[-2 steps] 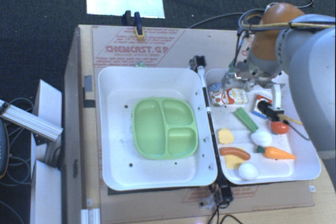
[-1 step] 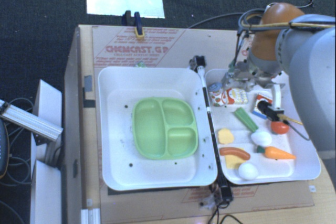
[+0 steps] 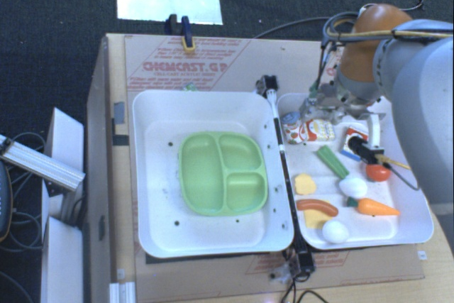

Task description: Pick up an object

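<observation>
My gripper (image 3: 320, 108) hangs over the far left part of the right bin (image 3: 418, 223), below the orange band of the arm. Just under and in front of it lies a small red and white carton (image 3: 310, 130). Other items in this bin are a green stick (image 3: 332, 161), a yellow slice (image 3: 305, 184), a sausage (image 3: 317, 206), two white eggs (image 3: 335, 230) (image 3: 352, 186), a carrot (image 3: 374, 208) and a red tomato (image 3: 378, 172). A red and white box (image 3: 357, 135) lies to the gripper's right.
The left bin (image 3: 152, 223) holds a green divided plate (image 3: 223, 172). A black-tipped divider bar (image 3: 278, 145) runs between the bins. The large grey arm (image 3: 418, 81) covers the right bin's far right corner.
</observation>
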Robot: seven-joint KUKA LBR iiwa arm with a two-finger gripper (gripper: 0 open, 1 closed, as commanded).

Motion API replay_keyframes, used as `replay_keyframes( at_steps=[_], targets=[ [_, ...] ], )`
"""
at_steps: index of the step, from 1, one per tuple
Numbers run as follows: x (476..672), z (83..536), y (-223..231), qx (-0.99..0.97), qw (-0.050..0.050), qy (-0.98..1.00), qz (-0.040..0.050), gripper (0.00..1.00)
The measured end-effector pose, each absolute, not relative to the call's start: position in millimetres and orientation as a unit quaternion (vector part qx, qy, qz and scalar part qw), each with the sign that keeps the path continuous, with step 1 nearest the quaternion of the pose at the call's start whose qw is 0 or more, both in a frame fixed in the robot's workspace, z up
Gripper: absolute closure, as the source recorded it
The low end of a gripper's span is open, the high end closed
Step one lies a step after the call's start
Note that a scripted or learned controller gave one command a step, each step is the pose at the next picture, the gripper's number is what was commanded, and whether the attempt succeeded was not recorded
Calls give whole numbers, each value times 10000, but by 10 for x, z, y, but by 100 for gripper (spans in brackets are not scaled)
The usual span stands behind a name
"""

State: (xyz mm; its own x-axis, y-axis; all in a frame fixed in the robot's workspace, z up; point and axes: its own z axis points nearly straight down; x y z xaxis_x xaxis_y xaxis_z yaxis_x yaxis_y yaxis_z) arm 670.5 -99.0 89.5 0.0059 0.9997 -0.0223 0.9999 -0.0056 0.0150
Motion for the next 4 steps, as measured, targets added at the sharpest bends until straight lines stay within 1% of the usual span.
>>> replay_keyframes(
  at_steps=[1, 2, 4],
  targets=[
    [6700, 881, -1020, 7085, 88, 7057, -13, 0],
    [6707, 897, -985, 7087, 145, 7053, -26, 0],
    [6707, 898, -984, 7087, 147, 7053, -28, 0]
  ],
)
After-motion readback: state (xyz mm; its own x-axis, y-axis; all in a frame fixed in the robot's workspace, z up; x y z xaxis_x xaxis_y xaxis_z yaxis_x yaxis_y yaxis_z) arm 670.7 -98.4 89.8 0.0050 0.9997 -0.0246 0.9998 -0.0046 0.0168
